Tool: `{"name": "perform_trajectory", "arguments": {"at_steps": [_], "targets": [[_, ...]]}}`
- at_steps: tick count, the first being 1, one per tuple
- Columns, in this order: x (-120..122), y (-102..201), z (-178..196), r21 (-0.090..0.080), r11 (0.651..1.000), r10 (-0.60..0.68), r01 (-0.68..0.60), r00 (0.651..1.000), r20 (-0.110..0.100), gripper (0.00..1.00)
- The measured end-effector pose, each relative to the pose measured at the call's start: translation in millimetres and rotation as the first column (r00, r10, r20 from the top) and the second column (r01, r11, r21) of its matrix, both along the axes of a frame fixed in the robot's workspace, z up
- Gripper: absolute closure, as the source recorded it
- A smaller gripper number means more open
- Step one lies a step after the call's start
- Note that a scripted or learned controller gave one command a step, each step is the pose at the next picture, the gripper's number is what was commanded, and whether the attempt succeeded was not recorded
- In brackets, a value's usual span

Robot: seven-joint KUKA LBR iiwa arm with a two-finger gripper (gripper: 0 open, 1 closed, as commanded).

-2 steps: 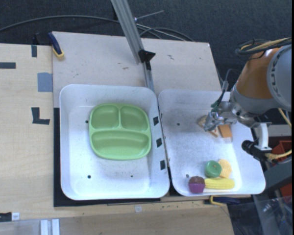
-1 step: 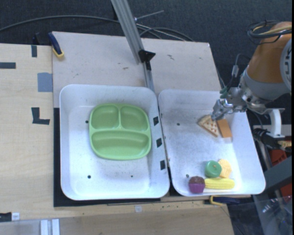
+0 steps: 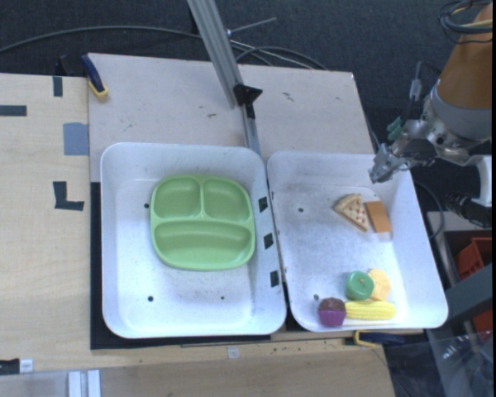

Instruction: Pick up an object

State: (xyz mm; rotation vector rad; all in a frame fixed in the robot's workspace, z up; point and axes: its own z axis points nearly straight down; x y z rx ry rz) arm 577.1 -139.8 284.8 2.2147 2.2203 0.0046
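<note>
Jaw state cannot be determined: the gripper (image 3: pixel 383 169) appears as a small grey mass at the upper right rim of the right bin (image 3: pixel 314 172), too small and blurred to read, and nothing is seen in its grasp.

Left to right: a blue-and-yellow clamp (image 3: pixel 94 76) lies at the bench's far left corner. The left bin (image 3: pixel 124 304) holds a green divided plate (image 3: pixel 202 222), lying flat and slightly left of the bin's centre, with three compartments. A grey metal rail (image 3: pixel 217 40) runs down at a slant from the top edge and ends at the seam between the two bins.

Right bin: a pizza slice (image 3: pixel 352 209) lies in the upper right part, with an orange block (image 3: pixel 379 217) touching its right side; both are just below the gripper and apart from it. Near the front right corner sits a cluster: a purple toy piece (image 3: pixel 331 311) at the left, a green round piece (image 3: pixel 360 284) above it, a pale yellow-orange piece (image 3: pixel 381 283) beside that, and a yellow corn cob (image 3: pixel 370 309) along the front. These items touch or nearly touch one another.

Arm: the orange band (image 3: pixel 469 64) sits at the view's upper right, above the wrist.
</note>
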Motion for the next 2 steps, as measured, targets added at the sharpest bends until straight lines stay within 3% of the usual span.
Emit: {"name": "perform_trajectory", "arguments": {"at_steps": [1,2], "targets": [[0.3,0.3,7.7,0.002,1.000,-0.001,0.001,1.000,-0.006,1.00],[-21.8,48.6,3.3,0.003,1.000,0.002,-0.002,1.000,-0.008,1.00]]}}
